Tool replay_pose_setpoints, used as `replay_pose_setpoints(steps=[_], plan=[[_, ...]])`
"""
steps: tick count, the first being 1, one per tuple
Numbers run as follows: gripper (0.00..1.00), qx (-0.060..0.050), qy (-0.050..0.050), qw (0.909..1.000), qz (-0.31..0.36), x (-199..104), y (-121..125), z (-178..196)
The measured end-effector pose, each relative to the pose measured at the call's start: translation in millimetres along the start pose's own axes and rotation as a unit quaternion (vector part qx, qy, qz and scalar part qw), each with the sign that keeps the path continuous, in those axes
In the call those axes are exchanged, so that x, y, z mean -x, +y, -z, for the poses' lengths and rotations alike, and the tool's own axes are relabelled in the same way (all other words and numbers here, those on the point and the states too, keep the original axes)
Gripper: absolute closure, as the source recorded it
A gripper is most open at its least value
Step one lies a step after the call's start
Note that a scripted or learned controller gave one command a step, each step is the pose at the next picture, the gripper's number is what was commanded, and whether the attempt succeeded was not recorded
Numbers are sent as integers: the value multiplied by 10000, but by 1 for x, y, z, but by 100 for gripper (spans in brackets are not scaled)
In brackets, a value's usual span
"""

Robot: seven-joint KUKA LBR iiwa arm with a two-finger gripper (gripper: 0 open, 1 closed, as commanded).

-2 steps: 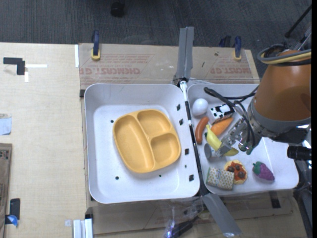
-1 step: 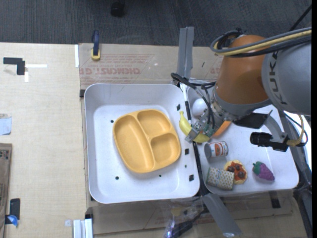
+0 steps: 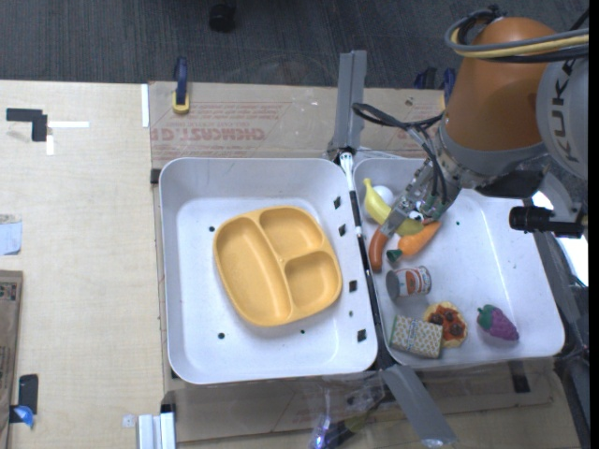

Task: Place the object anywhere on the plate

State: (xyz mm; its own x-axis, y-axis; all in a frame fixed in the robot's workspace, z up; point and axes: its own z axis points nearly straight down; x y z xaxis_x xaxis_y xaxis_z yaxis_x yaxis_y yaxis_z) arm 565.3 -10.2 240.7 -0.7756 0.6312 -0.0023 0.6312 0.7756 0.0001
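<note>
Yellow plate sits in the left bin.
Pincer over the carrot, right of centre; grip state unclear.

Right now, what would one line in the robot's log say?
gripper: low in right bin, among toy food by banana and carrot | plate: left bin, nothing on it

A: Setting?

B: A robotics lab. Pale wooden bench on dark carpeted floor, with two shallow white bins clamped side by side. A flattened cardboard sheet lies behind them.

A: Other evidence?

B: Grey industrial arm with orange band, cables looped above it. Toy food in the right bin: a plastic banana, a carrot, grapes. A yellow divided plate in the left one. Tape marks on the bench.
</note>
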Motion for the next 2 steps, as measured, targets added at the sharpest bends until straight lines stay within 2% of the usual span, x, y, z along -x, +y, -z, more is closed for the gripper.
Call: replay_pose_setpoints(steps=[1, 2], plan=[[100, -8, 16, 10000, 89, -23, 68, -50], [100, -4, 10, 9986, 531, -17, 5, -49]])
